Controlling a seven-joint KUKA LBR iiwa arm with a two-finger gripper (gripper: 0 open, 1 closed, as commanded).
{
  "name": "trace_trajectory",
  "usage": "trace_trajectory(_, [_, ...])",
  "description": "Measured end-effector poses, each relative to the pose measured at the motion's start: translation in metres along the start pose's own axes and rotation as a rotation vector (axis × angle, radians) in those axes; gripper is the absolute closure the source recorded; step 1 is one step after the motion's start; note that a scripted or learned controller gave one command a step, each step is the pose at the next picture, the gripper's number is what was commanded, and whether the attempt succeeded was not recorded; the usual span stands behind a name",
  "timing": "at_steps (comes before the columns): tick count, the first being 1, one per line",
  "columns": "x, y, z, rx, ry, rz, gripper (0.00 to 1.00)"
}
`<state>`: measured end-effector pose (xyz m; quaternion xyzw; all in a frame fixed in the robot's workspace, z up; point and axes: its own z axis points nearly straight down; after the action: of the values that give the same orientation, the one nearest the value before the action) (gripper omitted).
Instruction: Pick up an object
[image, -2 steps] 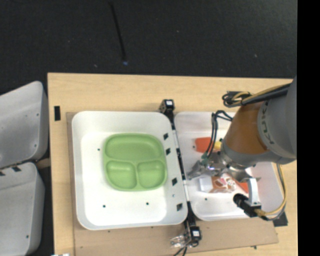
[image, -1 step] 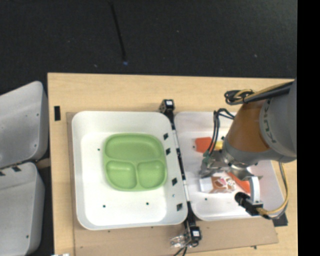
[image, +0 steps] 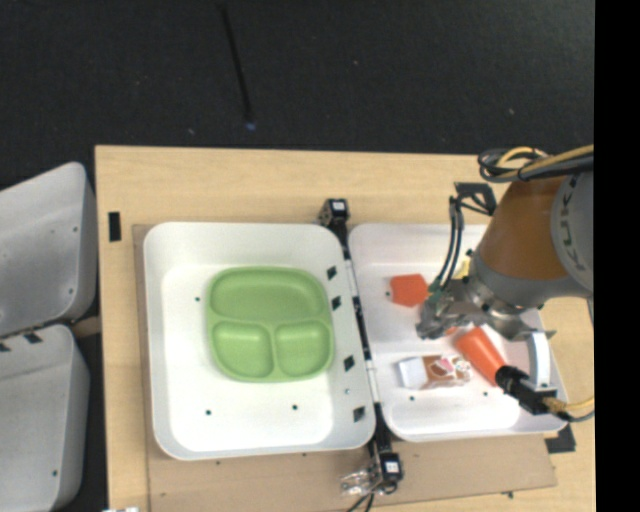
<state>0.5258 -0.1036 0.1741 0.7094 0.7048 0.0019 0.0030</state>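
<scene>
The right bin (image: 400, 245) holds an orange block (image: 407, 290) near its middle left. A small white and red packet (image: 436, 372) lies closer to the front wall. An orange cylinder-shaped thing (image: 480, 348) rests slantwise just right of the packet. My gripper (image: 437, 320) hangs low over the bin, between the orange block and the packet, a little right of the block. I see nothing held in it. The arm's grey and orange wrist (image: 525, 245) covers the bin's right part.
In the left bin (image: 170, 400), a green divided plate (image: 268, 322) lies at the centre. A wall with black clips (image: 350, 320) separates the two bins. The wooden bench (image: 250, 180) shows around both bins.
</scene>
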Motion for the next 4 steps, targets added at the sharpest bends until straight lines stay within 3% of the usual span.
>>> trace_trajectory(1, [-0.003, -0.006, -0.060, 0.000, 0.000, -0.010, 1.00])
trace_trajectory(2, [-0.004, -0.005, -0.062, 0.005, 0.001, -0.010, 1.00])
trace_trajectory(4, [0.121, -0.012, -0.058, 0.006, 0.004, -0.016, 1.00])
